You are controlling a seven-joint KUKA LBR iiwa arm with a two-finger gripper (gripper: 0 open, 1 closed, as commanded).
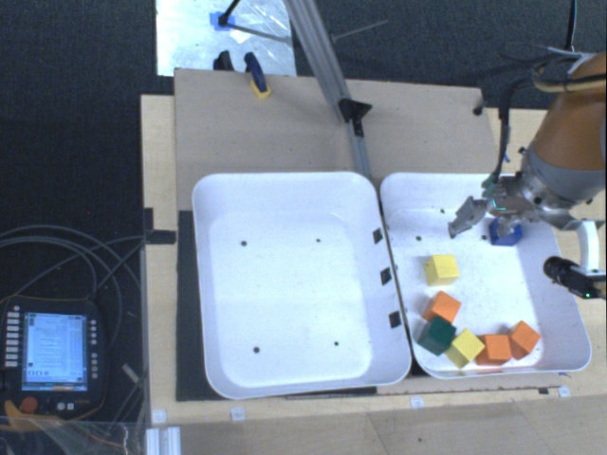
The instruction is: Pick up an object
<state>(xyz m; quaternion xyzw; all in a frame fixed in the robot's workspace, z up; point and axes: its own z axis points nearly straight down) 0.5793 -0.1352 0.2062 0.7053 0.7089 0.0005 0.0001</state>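
Observation:
My gripper (482,220) hangs over the back part of the right bin (569,354), under the arm's orange band. A blue block (505,234) lies right beside it, partly hidden by the gripper's body, and I cannot tell whether it is held. In front of the gripper lies a yellow cube (441,269). Nearer the front edge is a cluster: an orange cube (442,306), a dark green cube (436,336), a second yellow cube (466,347) and two more orange cubes (493,349) (524,337).
The left bin (213,254) sits beside the right one, joined by black clips (386,275). A slanted metal pole (322,55) crosses the bench at the back. A control pendant (55,354) with cables lies on the floor at the far left.

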